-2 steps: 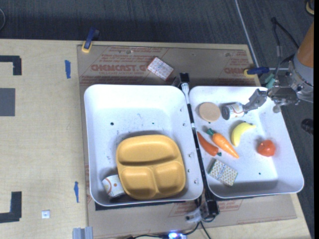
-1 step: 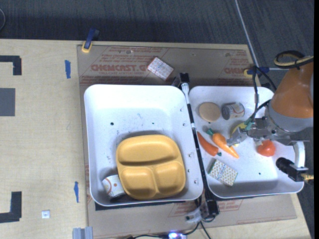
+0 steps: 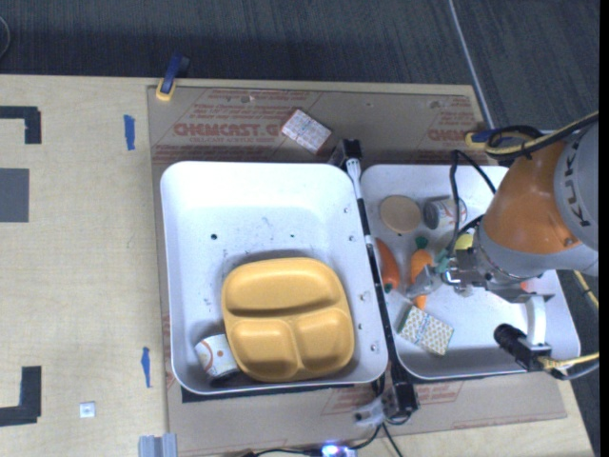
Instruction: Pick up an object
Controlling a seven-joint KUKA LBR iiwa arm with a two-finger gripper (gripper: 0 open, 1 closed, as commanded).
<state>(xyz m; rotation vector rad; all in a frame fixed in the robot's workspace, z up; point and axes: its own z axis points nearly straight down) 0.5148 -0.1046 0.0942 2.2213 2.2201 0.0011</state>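
Orange carrot-shaped toys (image 3: pixel 388 265) lie at the left side of the right bin (image 3: pixel 561 327), beside the gripper (image 3: pixel 447 269), which hangs low over them. Whether it grips anything cannot be told. A tan disc (image 3: pixel 401 214) and a small grey can (image 3: pixel 438 213) sit toward the bin's far end, and a patterned packet (image 3: pixel 424 330) lies nearer the front. A yellow divided tray (image 3: pixel 287 315) fills much of the left bin (image 3: pixel 190 198), with a small cup (image 3: pixel 215 353) touching its front corner.
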